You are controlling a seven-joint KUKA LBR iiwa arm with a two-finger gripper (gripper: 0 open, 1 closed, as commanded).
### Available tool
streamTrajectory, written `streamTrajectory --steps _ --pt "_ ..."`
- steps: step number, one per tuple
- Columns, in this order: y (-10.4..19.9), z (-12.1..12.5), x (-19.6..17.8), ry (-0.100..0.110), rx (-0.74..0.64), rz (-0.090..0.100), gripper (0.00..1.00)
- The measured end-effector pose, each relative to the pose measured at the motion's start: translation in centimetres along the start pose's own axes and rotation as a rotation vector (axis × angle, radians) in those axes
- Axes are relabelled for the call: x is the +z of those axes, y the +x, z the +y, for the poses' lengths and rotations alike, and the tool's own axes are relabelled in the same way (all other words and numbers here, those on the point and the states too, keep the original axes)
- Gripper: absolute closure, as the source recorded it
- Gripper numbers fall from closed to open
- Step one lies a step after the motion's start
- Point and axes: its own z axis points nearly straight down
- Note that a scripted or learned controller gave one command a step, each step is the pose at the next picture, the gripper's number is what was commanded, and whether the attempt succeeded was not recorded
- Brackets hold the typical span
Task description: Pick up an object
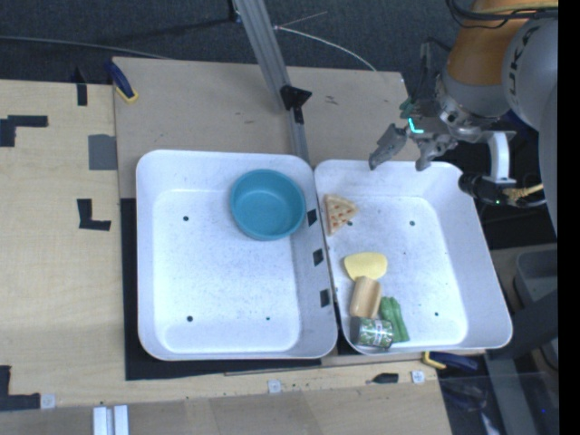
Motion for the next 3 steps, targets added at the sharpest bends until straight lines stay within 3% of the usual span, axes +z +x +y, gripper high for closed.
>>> streamTrajectory --steps 1,3 --pt "0.0 0.0 -0.1 -0.001 0.000 0.000 0.00" --pt "0.8 -1.4 10.9 0.005 -0.001 -0.001 0.00"
